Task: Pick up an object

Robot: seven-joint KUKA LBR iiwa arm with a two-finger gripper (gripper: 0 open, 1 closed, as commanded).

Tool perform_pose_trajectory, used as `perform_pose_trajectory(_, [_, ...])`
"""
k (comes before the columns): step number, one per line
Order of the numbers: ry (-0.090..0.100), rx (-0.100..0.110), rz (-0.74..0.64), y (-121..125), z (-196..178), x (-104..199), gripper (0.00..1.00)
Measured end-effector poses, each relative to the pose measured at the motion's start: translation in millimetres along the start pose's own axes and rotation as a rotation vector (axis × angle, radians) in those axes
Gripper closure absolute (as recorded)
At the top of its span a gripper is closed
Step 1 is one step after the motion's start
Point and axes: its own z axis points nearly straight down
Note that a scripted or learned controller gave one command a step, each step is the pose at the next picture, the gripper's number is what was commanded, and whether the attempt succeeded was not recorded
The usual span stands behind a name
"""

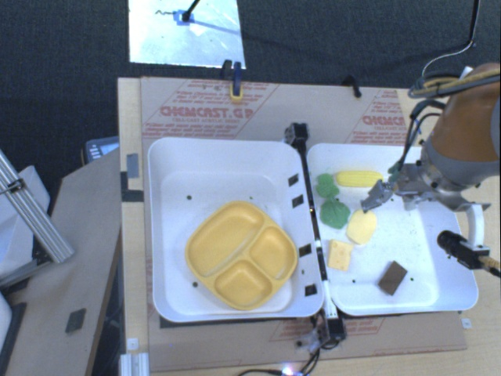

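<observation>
A cardboard-topped desk on dark carpet carries two white bins. The left bin holds a yellow divided tray. Over the right bin, the end effector hangs, apparently empty and slightly spread, just above a pale yellow object.

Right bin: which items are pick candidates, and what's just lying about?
Pick candidates, right bin:
corn cob
two green leafy pieces
pale yellow round piece
cheese wedge
brown block
gripper hovers among them

Lying about:
yellow divided plate, left bin
clamp on board edge
</observation>
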Motion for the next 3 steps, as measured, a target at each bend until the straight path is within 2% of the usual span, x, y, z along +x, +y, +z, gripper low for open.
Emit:
perform_pose_trajectory(1, [0.000,-0.003,-0.002,1.0,-11.2,-0.1,1.00])
perform_pose_trajectory(2, [0.001,-0.010,-0.011,85.5,-38.7,85.6,1.00])
perform_pose_trajectory(3, [-0.001,-0.006,0.004,44.4,-115.6,54.0,1.00])
